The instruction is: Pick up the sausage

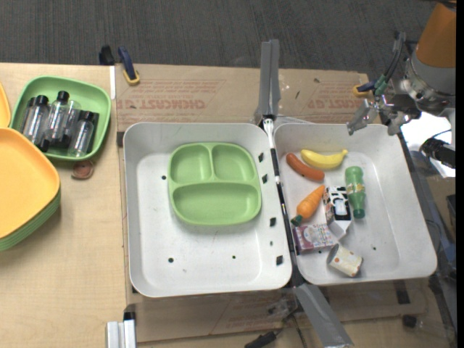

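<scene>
Orange-red against the white plastic, the sausage [304, 166] lies in the right bin [406, 216], near that bin's upper left corner, slanting down toward the right. A yellow banana [324, 157] sits just beside it, the banana's lower edge close to or touching the sausage's right end; I cannot tell which.

From the camera view, my end effector [377, 112] hangs over the far rim of the right bin, up and to the right of the sausage and well apart from it. It has nothing in its grasp that I can see, and I cannot tell how wide it stands open.

Below the sausage in the same bin lie a carrot [310, 202], tilted, and a green bottle [354, 191] standing lengthwise to the right. Between them is a small black-and-white packet [337, 204]. Lower still there is a pink-purple pouch [314, 236] and a pale block [345, 261] near the bin's front edge.

The left bin [145, 252] holds a green divided plate [214, 183], lying flat.

On the wooden counter [65, 281] to the left sit a green tray of small dark-capped bottles [59, 119] and a stack of yellow plates [23, 187].
</scene>
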Tool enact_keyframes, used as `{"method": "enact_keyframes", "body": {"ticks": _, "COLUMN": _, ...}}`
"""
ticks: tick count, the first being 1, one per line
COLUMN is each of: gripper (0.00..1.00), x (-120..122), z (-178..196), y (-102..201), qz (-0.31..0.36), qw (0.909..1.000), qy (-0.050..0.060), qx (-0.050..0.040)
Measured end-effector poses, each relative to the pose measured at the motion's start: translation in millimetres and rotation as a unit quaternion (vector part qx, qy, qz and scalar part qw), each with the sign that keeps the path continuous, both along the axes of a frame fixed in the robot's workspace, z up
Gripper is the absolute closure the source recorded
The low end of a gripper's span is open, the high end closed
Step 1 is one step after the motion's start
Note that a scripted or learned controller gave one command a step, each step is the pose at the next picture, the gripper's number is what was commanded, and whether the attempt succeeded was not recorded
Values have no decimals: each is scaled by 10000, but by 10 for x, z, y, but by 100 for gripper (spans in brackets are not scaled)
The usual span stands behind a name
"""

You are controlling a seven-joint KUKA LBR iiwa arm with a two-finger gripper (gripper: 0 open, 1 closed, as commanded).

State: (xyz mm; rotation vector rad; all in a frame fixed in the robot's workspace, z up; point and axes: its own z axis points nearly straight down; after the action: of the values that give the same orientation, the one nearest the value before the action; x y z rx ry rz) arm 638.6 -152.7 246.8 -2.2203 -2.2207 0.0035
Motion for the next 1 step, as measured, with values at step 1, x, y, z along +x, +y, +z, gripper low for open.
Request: {"method": "enact_keyframes", "body": {"ticks": 1, "gripper": 0, "x": -362, "z": -1553, "y": -19, "qz": 947, "qw": 9955, "qy": -10, "qx": 4}}
